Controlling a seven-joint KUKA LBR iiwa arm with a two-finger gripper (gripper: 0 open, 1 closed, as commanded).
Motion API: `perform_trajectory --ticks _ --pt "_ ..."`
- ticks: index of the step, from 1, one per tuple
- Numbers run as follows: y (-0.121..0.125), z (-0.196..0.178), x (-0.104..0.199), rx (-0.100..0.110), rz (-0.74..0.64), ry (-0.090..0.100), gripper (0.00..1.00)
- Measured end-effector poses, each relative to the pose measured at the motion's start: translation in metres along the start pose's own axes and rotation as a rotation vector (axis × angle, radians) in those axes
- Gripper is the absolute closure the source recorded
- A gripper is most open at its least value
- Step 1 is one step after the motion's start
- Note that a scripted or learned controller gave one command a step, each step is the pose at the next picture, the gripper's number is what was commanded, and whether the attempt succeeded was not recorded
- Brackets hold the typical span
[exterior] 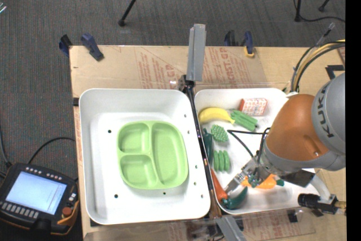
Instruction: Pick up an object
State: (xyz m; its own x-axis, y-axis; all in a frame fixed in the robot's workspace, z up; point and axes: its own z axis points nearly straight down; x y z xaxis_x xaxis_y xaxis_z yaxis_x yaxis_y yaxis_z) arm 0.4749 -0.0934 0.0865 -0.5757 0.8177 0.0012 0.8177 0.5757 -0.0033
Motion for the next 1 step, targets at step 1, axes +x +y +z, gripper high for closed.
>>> perform_trajectory --ticks 1 --pt "0.1391 -0.0011 -0.0938 -0.001 -0.084 -0.002 0.00"
